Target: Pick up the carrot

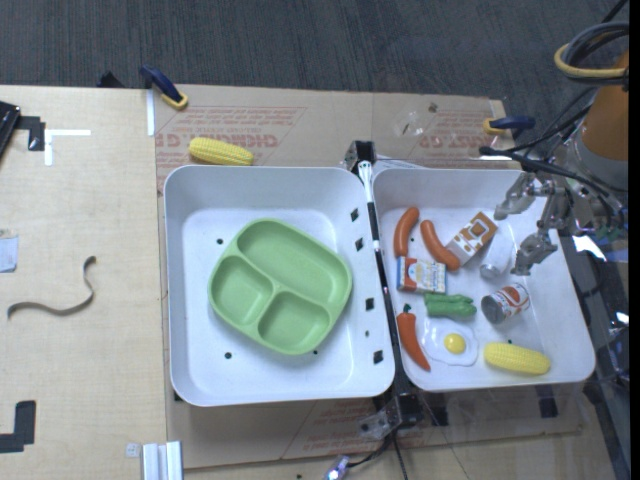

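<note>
A tapered orange-red piece (411,339) that looks like the carrot lies at the front left of the right bin (575,308), next to a fried egg (453,344). Two rounded orange-red pieces like sausages (404,230) (438,244) lie farther back; I cannot tell for certain which one is the carrot. My gripper (523,226) hangs over the bin's back right, well to the right of all three. Its fingers stand apart, open, with nothing between them.
The right bin also holds a small carton (471,236), a red box (421,274), a green vegetable (448,305), a can (505,303), a clear cup (495,264) and a corn cob (516,358). A green divided plate (281,286) sits in the left bin. Another corn cob (221,151) lies behind it.
</note>
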`<act>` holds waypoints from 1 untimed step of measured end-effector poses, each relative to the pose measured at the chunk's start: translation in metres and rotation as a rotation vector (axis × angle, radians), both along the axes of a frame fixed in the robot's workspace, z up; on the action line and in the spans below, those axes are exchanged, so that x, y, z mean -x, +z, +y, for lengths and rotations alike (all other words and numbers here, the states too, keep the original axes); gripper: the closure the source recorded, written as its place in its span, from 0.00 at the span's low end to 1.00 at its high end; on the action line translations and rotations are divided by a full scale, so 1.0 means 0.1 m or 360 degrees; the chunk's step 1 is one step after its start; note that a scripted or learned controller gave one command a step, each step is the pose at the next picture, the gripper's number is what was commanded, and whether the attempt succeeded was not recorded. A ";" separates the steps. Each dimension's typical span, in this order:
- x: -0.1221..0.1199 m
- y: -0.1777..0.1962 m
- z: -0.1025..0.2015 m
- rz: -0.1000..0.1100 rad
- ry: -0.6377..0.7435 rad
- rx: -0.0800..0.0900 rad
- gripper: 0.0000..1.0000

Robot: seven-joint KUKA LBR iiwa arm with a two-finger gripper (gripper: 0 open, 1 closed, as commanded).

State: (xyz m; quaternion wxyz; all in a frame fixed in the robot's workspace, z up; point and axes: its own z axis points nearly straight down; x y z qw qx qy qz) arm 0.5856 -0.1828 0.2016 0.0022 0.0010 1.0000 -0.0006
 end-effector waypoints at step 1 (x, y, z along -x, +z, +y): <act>0.46 0.02 0.57 0.0002 0.0130 -0.0001 0.00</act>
